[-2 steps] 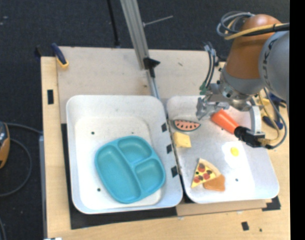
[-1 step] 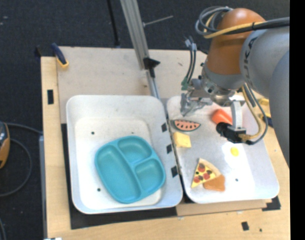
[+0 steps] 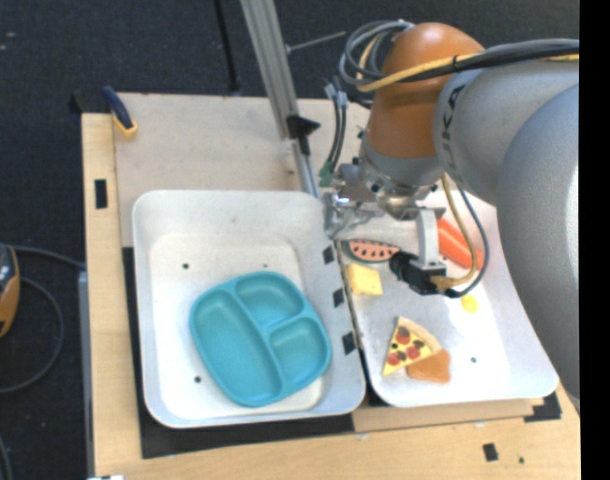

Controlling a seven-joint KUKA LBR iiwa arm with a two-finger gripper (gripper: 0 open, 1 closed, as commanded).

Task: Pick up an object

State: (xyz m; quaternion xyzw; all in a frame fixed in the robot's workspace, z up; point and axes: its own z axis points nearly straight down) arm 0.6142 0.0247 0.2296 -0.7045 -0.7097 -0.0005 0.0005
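Note:
My gripper (image 3: 342,218) hangs over the far left corner of the right bin (image 3: 505,368), close to the wall between the two bins. Just below it lies a flat red oval piece (image 3: 371,251), with a yellow block (image 3: 364,281) next to that. A toy pizza slice (image 3: 413,349) rests toward the front of the same bin. Partly hidden behind the wrist, an orange piece (image 3: 457,244) lies further right. A small yellow bit (image 3: 469,305) sits near the middle of the bin. I see nothing between the gripper's parts.
The left bin (image 3: 155,268) holds a blue divided plate (image 3: 260,336). A slanted metal post (image 3: 275,78) rises behind the bins. The arm's bulk covers the right bin's far right side.

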